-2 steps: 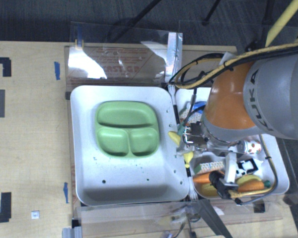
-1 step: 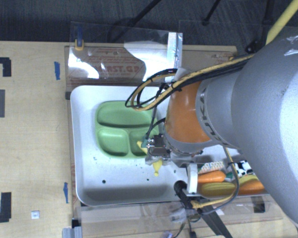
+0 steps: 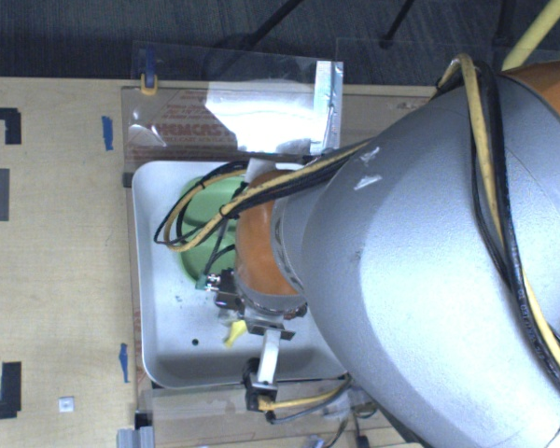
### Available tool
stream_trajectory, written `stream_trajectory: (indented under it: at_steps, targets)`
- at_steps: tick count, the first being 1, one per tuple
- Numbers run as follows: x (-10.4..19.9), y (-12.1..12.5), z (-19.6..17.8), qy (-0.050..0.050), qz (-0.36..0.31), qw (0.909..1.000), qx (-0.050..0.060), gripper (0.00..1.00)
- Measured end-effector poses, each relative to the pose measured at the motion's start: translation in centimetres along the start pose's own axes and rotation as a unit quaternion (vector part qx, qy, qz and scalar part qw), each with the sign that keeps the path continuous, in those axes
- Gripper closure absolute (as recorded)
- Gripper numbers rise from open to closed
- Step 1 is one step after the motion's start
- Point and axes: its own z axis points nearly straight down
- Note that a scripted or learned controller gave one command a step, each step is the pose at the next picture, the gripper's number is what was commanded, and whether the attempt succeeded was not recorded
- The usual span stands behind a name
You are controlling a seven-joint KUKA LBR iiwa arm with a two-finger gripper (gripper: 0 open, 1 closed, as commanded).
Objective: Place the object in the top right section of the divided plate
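Observation:
A green divided plate (image 3: 208,215) lies in the white bin (image 3: 159,278), toward its back. The arm and its cables cover most of the plate, so its sections are hidden. My gripper (image 3: 231,312) hangs low over the bin floor, just in front of the plate's near edge, under the orange wrist band. A small yellow thing (image 3: 232,334) pokes out right beneath the gripper, on or just above the bin floor. Whether the gripper holds it is hidden by the wrist.
The large grey arm fills the right half of the view and hides the second bin. A clear plastic sheet (image 3: 233,110) stands behind the white bin. The wooden bench (image 3: 56,250) stretches to the left, with black and blue tape marks.

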Motion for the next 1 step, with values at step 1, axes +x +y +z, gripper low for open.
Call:
stream_trajectory:
  at_steps: [1]
  targets:
    - [4.58,7.81,-7.92,-0.001,-0.063,0.998,0.0,1.0]
